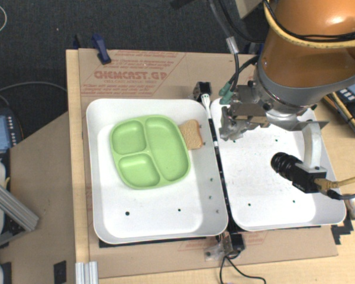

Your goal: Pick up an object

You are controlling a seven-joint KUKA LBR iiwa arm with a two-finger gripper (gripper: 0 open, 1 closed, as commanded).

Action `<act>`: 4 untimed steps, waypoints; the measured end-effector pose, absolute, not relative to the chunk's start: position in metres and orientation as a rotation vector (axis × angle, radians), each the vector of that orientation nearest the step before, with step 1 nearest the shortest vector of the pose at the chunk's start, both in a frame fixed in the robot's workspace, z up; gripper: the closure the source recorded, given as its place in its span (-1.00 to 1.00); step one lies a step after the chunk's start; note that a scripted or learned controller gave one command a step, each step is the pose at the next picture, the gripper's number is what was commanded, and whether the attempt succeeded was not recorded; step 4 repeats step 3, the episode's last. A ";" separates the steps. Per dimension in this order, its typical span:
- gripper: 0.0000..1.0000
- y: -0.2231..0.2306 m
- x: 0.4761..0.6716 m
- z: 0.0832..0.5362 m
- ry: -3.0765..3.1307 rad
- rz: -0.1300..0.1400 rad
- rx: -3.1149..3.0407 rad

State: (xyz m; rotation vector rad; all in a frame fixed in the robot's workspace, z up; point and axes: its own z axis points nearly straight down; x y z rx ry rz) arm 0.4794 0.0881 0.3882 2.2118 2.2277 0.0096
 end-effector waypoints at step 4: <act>1.00 0.092 0.479 0.439 2.226 -0.008 2.222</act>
